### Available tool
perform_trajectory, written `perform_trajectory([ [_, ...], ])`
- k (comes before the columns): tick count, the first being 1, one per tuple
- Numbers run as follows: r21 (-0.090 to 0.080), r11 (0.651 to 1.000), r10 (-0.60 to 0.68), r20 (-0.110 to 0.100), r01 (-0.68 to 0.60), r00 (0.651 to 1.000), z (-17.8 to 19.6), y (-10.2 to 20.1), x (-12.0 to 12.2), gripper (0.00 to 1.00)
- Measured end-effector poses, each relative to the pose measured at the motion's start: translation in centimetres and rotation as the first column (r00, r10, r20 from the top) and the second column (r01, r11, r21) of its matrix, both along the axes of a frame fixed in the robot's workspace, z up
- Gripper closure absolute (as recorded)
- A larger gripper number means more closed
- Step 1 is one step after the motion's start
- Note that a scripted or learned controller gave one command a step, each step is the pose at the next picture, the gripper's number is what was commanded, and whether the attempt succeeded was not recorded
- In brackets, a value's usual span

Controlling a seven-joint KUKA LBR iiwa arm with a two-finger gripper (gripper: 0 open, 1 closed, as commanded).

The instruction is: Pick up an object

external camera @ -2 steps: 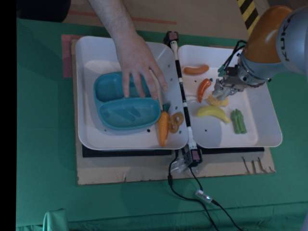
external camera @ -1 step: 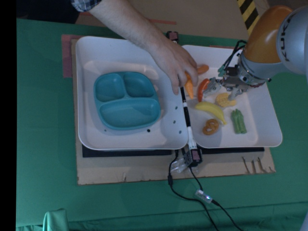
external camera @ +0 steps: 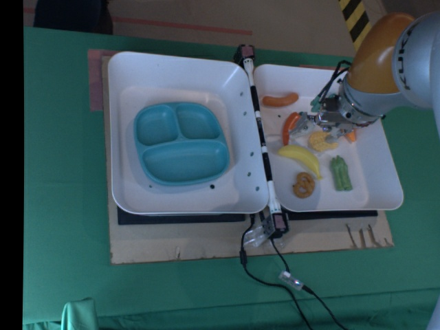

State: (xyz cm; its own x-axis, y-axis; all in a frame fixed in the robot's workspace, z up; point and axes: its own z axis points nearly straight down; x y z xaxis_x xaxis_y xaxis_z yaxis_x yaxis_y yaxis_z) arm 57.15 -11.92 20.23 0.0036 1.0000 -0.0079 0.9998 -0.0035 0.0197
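Note:
The right white bin (external camera: 385, 184) holds several toy foods: an orange sausage (external camera: 280, 100), a red-orange chili pepper (external camera: 290, 127), a yellow banana (external camera: 301, 158), a yellow crinkled piece (external camera: 320, 141), a brown pretzel (external camera: 304, 184) and a green asparagus bundle (external camera: 341, 172). My gripper (external camera: 317, 121) hangs low over the bin's middle, just right of the chili pepper and above the yellow crinkled piece. The arm's wrist covers the bin's upper right part.
The left white bin (external camera: 137, 74) holds a teal divided plate (external camera: 181, 143). A black-and-white bar (external camera: 258, 133) runs between the bins. Cables (external camera: 289, 280) trail off the cardboard base at the front. A green cloth covers the bench around the bins.

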Motion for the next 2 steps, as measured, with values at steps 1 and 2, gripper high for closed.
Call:
perform_trajectory([
  [1,-0.003,1.0,-0.004,0.001,0.004,1.0,0.92,-0.22,0.06,1.0],
  [2,-0.003,1.0,-0.004,0.0,0.004,1.0,0.92,-0.21,0.06,0.0],
])
